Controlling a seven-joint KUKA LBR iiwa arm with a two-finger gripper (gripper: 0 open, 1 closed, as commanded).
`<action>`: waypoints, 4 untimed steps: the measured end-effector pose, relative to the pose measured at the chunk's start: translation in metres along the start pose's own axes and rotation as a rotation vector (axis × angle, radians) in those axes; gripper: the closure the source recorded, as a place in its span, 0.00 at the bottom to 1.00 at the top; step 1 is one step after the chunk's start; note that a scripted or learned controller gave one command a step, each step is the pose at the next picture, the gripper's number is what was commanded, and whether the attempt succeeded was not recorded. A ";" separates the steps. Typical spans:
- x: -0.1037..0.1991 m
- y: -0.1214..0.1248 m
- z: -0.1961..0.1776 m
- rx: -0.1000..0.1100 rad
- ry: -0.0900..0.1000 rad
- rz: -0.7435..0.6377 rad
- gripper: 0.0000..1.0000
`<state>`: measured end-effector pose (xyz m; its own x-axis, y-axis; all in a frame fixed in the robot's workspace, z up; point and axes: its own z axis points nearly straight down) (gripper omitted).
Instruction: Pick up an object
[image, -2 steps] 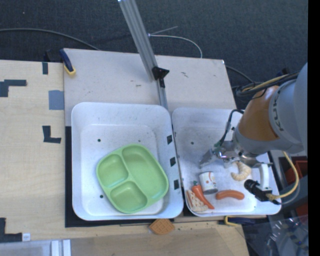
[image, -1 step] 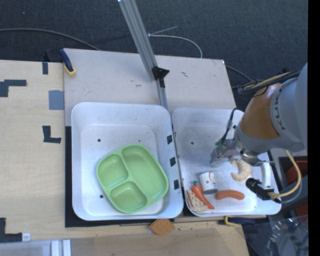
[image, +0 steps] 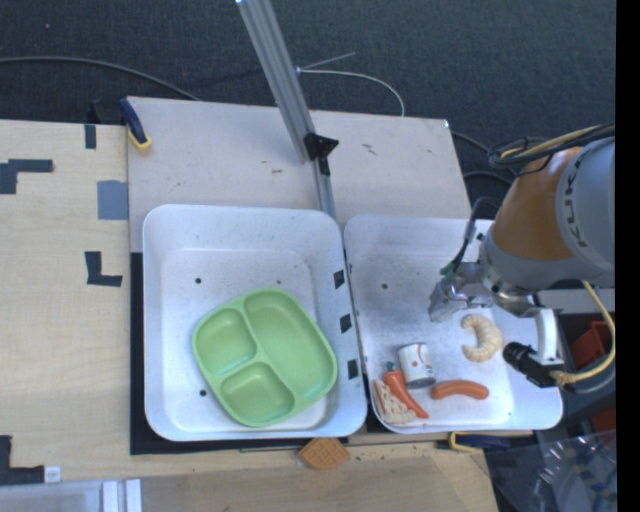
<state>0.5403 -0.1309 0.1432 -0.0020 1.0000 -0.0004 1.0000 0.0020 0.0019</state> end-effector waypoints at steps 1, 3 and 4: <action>-0.003 -0.001 -0.043 0.000 0.000 0.001 1.00; 0.059 0.012 -0.084 0.003 0.003 -0.006 1.00; 0.112 0.029 -0.094 0.002 0.002 -0.005 1.00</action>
<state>0.5687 -0.0191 0.2368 -0.0073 1.0000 0.0014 1.0000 0.0073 -0.0001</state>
